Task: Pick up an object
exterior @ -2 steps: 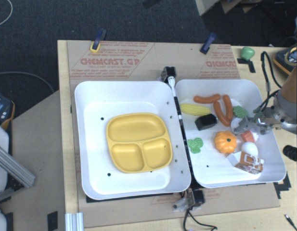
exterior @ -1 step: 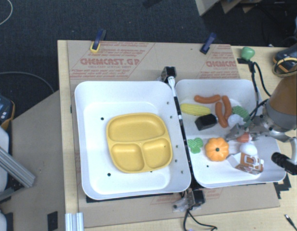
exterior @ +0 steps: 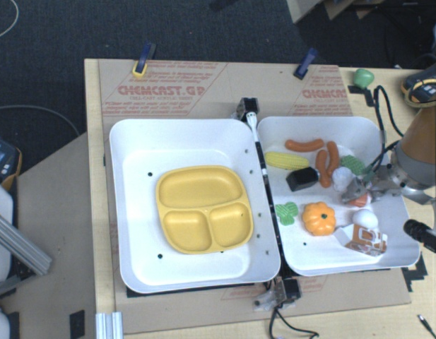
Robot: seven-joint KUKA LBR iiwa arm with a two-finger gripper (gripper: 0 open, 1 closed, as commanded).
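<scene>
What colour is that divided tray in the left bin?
Yellow: the divided tray shows plainly in the camera view.

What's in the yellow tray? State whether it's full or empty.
Empty. The yellow tray in the left bin shows three bare compartments; the toys all lie in the right bin.

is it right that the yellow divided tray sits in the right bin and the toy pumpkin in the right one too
Not quite. In the camera view the yellow divided tray sits in the left bin, not the right bin. The toy pumpkin is in the right one, as you said.
</scene>
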